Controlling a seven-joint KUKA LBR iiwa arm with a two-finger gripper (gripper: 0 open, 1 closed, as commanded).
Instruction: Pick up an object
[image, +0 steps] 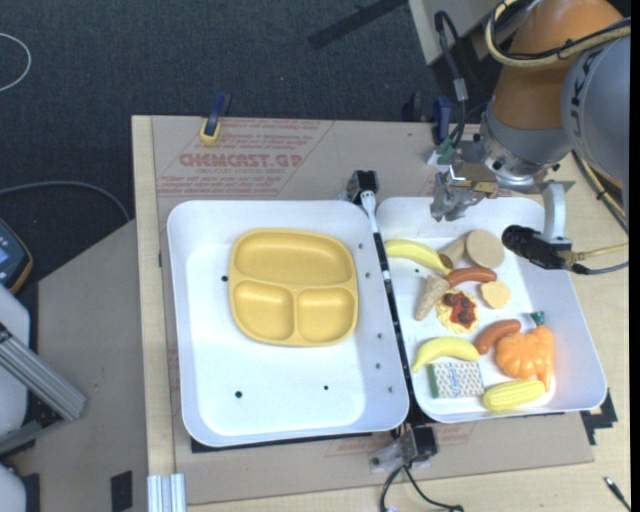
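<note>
Toy food pieces (470, 320) heaped in the right bin (590, 370), none lifted.

The grey arm (560, 90) with its orange band hangs over the far right corner of the bench (250, 160). The left bin (200, 380) bears a yellow divided tray (294, 285). In the right bin lie an orange pepper (526, 353), two bananas (418, 254) (446, 350), a corn cob (514, 395), two sausages (472, 275) (497, 334), a pizza slice (459, 308) and a small box (457, 379), all crowded together. The gripper (449, 205) hovers at the bin's far rim, just beyond the food, nothing between its fingers; whether they are spread or pressed together I cannot tell.
</note>
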